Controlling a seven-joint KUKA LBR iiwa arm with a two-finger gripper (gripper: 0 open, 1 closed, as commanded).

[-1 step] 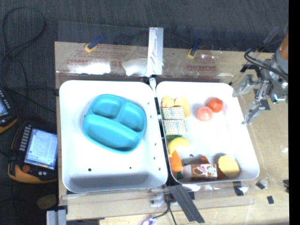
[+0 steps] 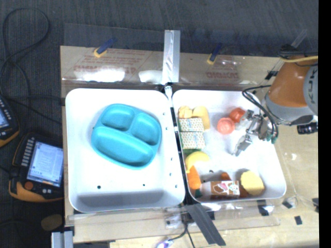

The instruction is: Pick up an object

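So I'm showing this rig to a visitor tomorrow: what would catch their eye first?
Probably the bright blue divided plate, alone in the left bin. Next, the colourful toy food along the right bin, especially the red tomatoes close to the claw, which hangs over bare bin floor.

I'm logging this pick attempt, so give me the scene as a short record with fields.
left bin: blue tray
right bin: toy foods along its left wall and near edge, two red pieces at the far side
gripper: over the right bin, below the red pieces, nothing seen between its fingers
arm: enters from the right
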